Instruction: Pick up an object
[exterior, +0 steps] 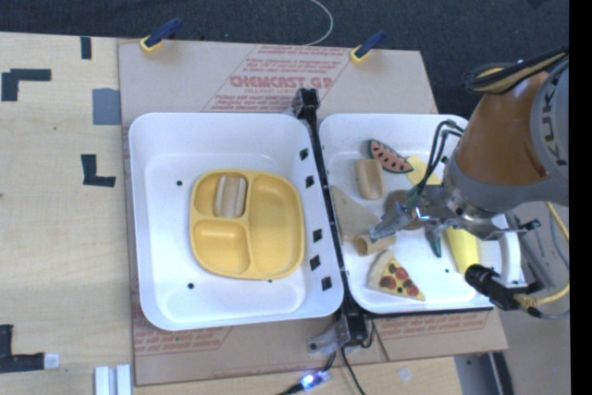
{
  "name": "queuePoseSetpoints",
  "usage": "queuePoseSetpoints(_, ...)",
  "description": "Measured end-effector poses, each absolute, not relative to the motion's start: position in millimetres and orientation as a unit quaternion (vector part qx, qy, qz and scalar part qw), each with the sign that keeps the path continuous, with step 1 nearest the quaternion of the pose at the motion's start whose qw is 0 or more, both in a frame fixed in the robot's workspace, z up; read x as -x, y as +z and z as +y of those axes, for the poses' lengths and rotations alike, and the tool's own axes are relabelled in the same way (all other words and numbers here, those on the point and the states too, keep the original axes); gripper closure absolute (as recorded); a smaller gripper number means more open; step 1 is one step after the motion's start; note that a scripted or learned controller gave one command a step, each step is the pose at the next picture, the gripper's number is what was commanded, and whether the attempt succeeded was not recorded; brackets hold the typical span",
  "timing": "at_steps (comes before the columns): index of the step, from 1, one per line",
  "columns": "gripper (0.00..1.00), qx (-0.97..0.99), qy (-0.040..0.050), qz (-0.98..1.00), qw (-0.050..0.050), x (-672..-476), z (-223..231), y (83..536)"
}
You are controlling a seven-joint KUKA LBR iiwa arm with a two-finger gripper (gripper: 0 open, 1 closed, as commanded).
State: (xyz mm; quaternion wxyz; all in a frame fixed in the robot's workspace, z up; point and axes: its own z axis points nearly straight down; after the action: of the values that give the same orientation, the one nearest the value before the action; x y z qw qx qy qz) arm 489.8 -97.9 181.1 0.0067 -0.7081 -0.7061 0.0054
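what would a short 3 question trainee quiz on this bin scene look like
1. True or false: the yellow tray sits in the left bin.
2. Which toy lies nearest the right bin's front edge: A pizza slice, B watermelon slice, C bread?
3. The tray's top-left section holds a ____ piece.

Key: 1 true; 2 A; 3 tan

The flat brown cardboard sheet [277, 79] lying under the two white bins carries red printed lettering along its far edge. The largest line seems to read "CHEMCAST GP", though the letters are slanted and partly cut off by a black clip. Smaller red lines sit above and below it, too small to make out. No other readable text shows on the bench.
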Motion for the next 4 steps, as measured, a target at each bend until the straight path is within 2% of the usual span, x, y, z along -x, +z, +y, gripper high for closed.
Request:
queuePoseSetpoints(1,0.0,0.707,0.0009,-0.707,0.001,-493.1,-97.8,187.9)
queuePoseSetpoints(2,0.0,0.707,0.0026,-0.707,0.004,-491.3,-95.3,123.2)
queuePoseSetpoints(3,0.0,0.707,0.0011,-0.708,0.001,-490.6,-94.3,82.2)
queuePoseSetpoints(4,1.0,0.707,0.0008,-0.707,0.0,-491.0,-94.9,94.7)
